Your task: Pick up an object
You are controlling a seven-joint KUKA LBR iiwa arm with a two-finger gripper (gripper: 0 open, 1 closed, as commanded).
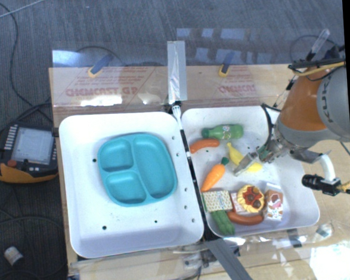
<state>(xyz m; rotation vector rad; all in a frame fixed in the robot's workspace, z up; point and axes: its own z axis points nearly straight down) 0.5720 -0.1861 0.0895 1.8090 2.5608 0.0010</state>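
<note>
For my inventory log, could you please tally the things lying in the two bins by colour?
Teal: 1, the divided plate in the left bin
Green: 2, bottle, vegetable
Orange: 2, carrot, sausage-shaped piece
Yellow: 1, banana
Brown-red: 1, hot dog
Multicoloured: 3, cracker, pizza, packet
Total: 10

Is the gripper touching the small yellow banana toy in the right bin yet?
Cannot tell. In the camera view the gripper overlaps the small yellow banana toy, but the slanted overhead angle shows no plain contact or gap.
</note>
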